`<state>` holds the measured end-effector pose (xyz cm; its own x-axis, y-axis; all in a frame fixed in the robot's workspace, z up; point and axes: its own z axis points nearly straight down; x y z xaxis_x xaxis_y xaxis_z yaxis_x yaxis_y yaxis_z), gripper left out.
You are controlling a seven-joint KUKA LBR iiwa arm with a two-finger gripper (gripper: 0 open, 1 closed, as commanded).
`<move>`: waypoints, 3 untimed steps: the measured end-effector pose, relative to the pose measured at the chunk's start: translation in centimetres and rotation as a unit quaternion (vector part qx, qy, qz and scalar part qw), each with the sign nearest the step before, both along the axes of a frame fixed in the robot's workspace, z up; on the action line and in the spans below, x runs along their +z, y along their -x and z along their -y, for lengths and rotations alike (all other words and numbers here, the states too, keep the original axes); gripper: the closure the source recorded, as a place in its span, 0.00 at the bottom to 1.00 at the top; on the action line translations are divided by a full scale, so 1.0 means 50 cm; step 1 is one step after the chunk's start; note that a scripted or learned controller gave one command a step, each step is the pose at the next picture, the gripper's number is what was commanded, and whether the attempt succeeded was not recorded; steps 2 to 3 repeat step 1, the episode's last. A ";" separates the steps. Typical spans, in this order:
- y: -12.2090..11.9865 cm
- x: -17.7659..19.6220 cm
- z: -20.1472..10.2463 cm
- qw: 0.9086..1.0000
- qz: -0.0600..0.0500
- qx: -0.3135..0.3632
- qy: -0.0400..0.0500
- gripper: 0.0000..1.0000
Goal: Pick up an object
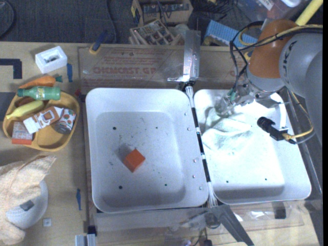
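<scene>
**Inspector:** Which step is in hand?

**Assistant:** The approach, by the look of it. The pincer [229, 100] sits low over the far left corner of the right bin [277, 186], above a pale crumpled cloth or wrapping [228, 132]. Nothing can be seen between its tips; whether it stands open or closed cannot be told, as glare blurs that corner.

**Inspector:** And the object?

**Assistant:** An orange block [135, 159] lies alone near the middle of the left bin [102, 106], well apart from the pincer, across the divide between the bins.

**Inspector:** The next move?

**Assistant:** Judged from this: either settle on the pale material beneath, or lift and cross to the block, then descend squarely over it.

**Inspector:** Any writing?

**Assistant:** Reddish lettering on the clear panel [133, 68] behind the bins, too faint to read. The packets in the yellow bowl [46, 140] bear labels, illegible.
</scene>
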<state>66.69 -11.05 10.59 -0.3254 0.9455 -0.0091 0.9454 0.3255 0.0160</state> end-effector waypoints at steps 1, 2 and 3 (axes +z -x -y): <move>-0.002 0.154 -0.131 0.995 -0.008 -0.103 -0.002 1.00; -0.002 0.154 -0.131 0.995 -0.008 -0.103 -0.002 1.00; -0.002 0.154 -0.131 0.995 -0.008 -0.103 -0.002 1.00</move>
